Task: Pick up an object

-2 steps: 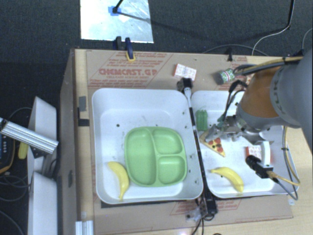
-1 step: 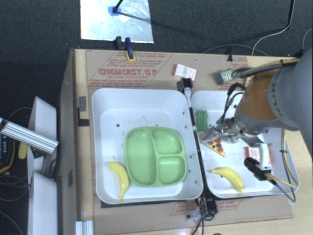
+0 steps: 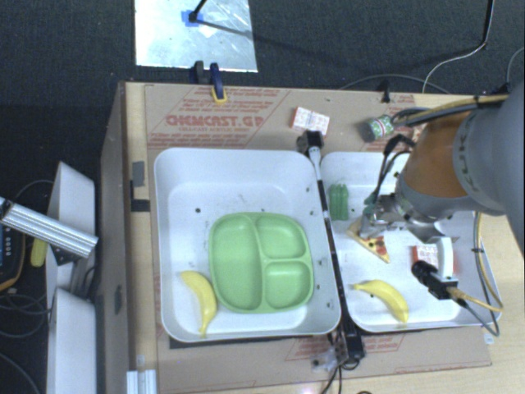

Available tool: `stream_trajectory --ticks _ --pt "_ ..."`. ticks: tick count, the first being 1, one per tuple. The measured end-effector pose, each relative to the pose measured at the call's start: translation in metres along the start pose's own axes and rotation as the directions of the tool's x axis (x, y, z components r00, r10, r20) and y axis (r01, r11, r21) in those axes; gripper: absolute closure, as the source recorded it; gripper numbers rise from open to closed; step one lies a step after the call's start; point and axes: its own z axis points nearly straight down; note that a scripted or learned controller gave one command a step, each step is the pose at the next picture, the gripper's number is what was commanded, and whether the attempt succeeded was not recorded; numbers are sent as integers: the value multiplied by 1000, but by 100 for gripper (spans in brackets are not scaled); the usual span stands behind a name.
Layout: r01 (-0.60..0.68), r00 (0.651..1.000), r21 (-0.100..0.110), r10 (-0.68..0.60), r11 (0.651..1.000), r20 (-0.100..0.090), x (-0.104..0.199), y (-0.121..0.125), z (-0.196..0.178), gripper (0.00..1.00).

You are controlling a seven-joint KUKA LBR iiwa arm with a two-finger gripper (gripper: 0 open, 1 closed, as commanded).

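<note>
In the left bin (image 3: 176,171) a green divided plate (image 3: 262,261) lies in the middle, and a banana (image 3: 201,299) touches its lower-left edge. In the right bin (image 3: 353,167) a small green block (image 3: 337,201) lies near the dividing wall. The tool (image 3: 376,224) hangs low just above a pizza slice (image 3: 373,245), which lies directly below it, its long axis running from upper left to lower right. I cannot tell if the tool is clenched or released. A second banana (image 3: 384,295) lies nearer the front wall, apart from the tool.
</note>
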Motion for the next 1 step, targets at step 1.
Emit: stream_trajectory --ticks 1 --pt "-1 1000 0 1 1000 0 0 0 0 0"
